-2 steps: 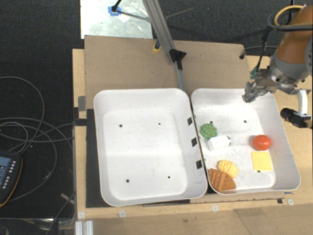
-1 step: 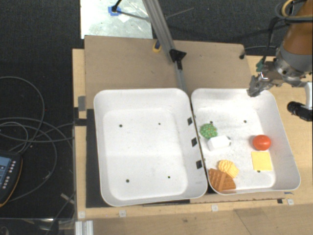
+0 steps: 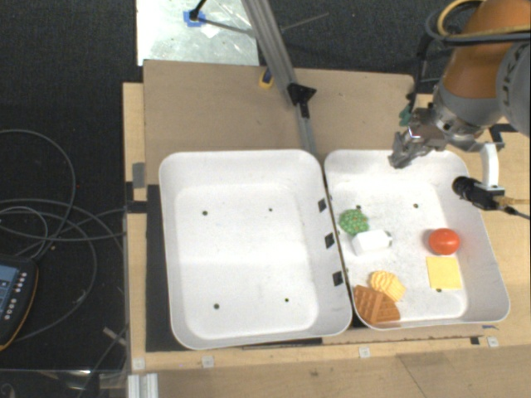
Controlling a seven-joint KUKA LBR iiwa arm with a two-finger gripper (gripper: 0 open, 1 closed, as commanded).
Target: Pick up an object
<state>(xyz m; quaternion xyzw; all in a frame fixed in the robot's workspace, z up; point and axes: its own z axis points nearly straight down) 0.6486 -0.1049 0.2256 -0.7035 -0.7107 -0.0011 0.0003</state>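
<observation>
The gripper (image 3: 404, 157) hangs over the right bin's (image 3: 415, 191) far rim, finger state impossible to tell, well apart from 5 objects: green (image 3: 354, 220), white (image 3: 372, 240), red (image 3: 444, 240), yellow (image 3: 445, 273), orange (image 3: 378, 304).

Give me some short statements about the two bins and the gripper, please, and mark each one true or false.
1. All the items lie in the right bin. True.
2. The gripper hangs above the left bin. False: it hangs over the right bin's far edge.
3. The red tomato sits beside the yellow square. True.
4. The green broccoli piece touches the tomato. False: they lie well apart.
5. The gripper holds the white block. False: the block lies on the bin floor.
</observation>
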